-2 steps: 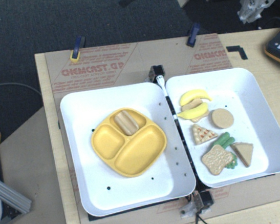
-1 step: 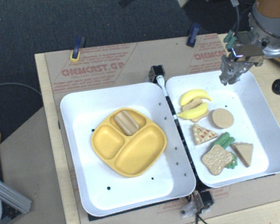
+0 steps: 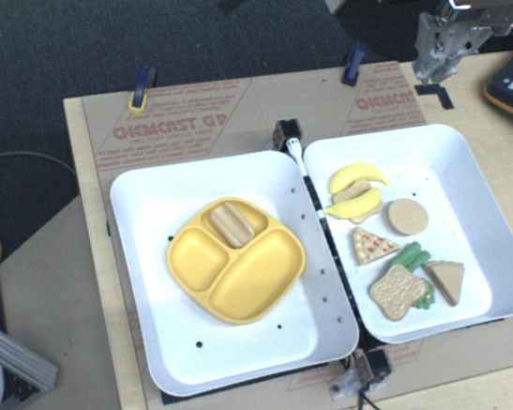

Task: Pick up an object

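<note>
The robot's gripper (image 3: pixel 442 45), at the frame's upper right, is a boxy pale-grey metal assembly with angular silver brackets; a teal-green fitting and a white bar mark its upper housing, its finer details too blurred to read.

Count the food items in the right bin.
7, clustered in the right bin: two bananas at top, round cookie, pizza slice, green vegetable, cracker, sandwich wedge. Overlaps could hide more.

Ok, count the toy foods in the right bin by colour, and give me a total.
Yellow: 2, the two bananas
Tan or brown: 4, round biscuit, pizza slice, cracker, wedge
Green: 1, green vegetable
Total: 7
</note>
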`<state>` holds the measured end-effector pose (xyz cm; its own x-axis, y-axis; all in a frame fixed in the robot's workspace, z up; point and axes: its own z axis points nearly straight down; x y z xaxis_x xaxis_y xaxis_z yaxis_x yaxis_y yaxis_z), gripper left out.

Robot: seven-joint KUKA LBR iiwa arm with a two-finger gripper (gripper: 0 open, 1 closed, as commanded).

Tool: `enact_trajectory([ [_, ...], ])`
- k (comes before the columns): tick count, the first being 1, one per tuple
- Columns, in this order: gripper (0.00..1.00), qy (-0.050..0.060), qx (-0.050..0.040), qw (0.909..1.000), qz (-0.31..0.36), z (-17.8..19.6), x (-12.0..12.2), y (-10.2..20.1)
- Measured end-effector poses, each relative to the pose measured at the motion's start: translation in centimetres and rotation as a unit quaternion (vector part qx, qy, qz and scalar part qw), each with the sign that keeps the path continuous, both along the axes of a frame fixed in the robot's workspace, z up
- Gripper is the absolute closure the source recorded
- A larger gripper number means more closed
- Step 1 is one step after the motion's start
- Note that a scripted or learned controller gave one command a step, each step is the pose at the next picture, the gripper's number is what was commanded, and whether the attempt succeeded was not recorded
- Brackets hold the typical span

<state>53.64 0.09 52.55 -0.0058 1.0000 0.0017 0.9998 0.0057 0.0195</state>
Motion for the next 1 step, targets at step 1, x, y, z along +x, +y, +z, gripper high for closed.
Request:
enact_trajectory([
  [1, 1.0, 0.016, -0.0009, 0.9999, -0.004, -11.89, -3.88, -0.37],
])
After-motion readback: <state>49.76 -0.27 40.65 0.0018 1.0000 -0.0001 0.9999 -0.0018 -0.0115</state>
